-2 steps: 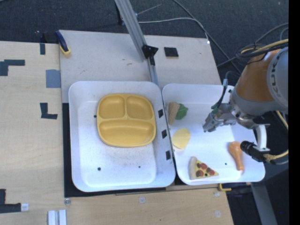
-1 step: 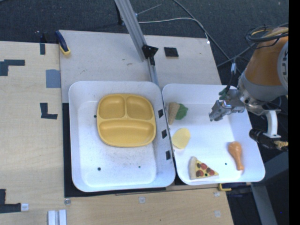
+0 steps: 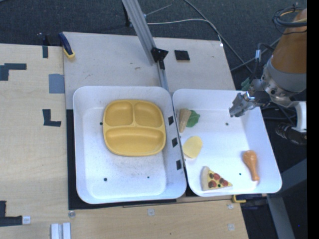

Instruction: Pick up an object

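Two shallow white bins [image 3: 84,133] [image 3: 259,133], one yellow divided plastic tray [image 3: 134,127], one toy pizza slice [image 3: 214,179], one orange toy drumstick [image 3: 251,164], one pale yellow disc [image 3: 192,146], one green-topped cone [image 3: 187,118]

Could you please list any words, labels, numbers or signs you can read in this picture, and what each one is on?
None can be read: the yellow divided plate, the pizza slice toy, the drumstick toy and both white bins bear no text. The dark tape patches on the bench are blank.

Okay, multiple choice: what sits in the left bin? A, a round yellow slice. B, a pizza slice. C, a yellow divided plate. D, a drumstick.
C: the yellow divided plate lies alone in the left bin, while the toy foods lie in the right bin.
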### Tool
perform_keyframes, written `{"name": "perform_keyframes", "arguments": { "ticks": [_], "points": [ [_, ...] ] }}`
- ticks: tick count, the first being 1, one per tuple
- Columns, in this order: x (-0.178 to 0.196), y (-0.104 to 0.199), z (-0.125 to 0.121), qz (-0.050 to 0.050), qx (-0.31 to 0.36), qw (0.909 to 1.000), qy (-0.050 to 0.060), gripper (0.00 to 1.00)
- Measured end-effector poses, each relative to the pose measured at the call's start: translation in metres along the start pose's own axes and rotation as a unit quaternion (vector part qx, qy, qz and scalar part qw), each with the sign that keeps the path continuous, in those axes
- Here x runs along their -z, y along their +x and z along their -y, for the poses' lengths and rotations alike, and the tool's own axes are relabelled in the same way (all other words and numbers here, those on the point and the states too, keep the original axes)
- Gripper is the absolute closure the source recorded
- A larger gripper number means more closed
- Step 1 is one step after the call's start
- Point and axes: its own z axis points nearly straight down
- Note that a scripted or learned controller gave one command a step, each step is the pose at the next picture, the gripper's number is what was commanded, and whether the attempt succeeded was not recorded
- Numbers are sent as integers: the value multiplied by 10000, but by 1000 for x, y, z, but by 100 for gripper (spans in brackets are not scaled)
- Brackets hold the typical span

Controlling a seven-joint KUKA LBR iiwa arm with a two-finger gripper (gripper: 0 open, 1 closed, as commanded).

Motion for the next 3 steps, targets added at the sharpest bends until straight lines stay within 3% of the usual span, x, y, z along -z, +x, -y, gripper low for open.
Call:
{"name": "perform_keyframes", "arguments": {
  "ticks": [2, 3],
  "points": [
    [-37, 99, 25, -10, 12, 10000, 44, 100],
    [-43, 149, 50, -11, 15, 10000, 49, 100]
  ]
}}
